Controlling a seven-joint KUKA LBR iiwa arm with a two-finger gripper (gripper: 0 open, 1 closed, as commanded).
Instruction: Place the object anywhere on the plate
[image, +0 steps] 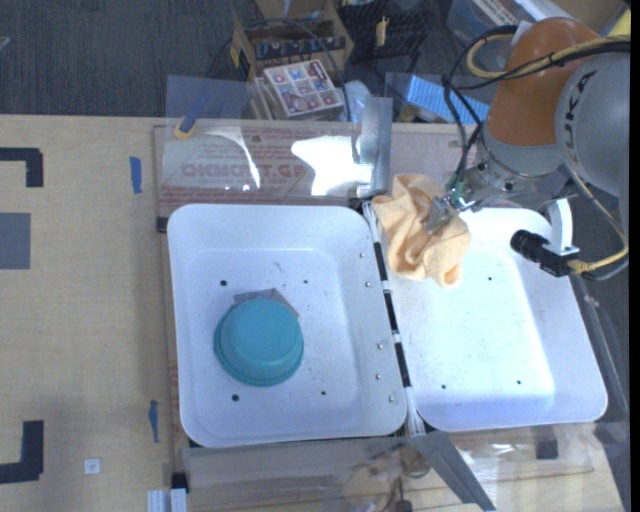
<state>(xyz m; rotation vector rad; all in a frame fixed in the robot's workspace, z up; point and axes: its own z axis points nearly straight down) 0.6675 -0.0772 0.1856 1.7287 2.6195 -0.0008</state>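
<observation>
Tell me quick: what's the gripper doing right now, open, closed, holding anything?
Gripper: closed on the yellow cloth, pinching it at the far left corner of the right bin.

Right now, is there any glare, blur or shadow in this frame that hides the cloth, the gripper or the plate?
Camera view: strong glare on the clear sheet behind the bins; the yellow cloth is sharp enough, folds readable; the gripper is small and slightly soft over the cloth; the teal plate is evenly lit, with a soft shadow at its rim.
</observation>
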